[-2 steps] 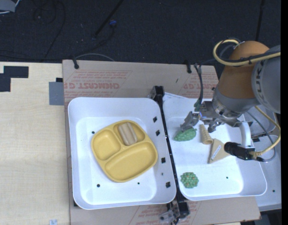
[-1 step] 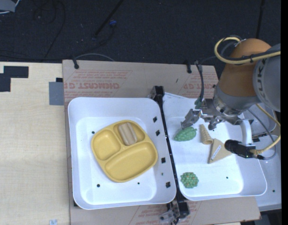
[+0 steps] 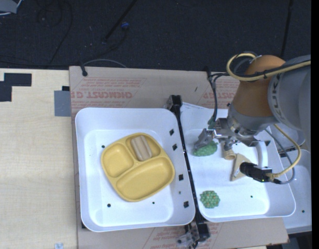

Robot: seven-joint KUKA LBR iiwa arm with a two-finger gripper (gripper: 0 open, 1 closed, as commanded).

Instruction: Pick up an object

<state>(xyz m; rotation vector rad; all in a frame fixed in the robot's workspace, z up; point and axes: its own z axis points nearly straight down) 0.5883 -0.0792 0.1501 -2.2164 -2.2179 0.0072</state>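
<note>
**Gripper low over the green lump in the right-hand bin**

The grey arm with its orange band reaches in from the right of the frame, and its two-finger gripper (image 3: 215,139) sits just above centre in the right shallow white bin (image 3: 283,204). Its metal fingers (image 3: 205,137) appear spread apart, one tip touching or just beside a flat green leafy lump (image 3: 205,150) near the bin's left wall. Nothing is visibly clamped between them.

Other candidates lie nearby: a tan wedge-shaped piece (image 3: 238,166) just right of the gripper, and a round green knobbly ball (image 3: 210,198) toward the bin's lower edge. The left white bin (image 3: 89,139) holds a yellow three-compartment plastic tray (image 3: 136,183) with a beige roll (image 3: 142,148) in its upper compartment.

This looks like the grasp stage, not yet the lift. The next move calls for the fingers to straddle the green lump, close on it, then rise clear of the bin wall.
</note>
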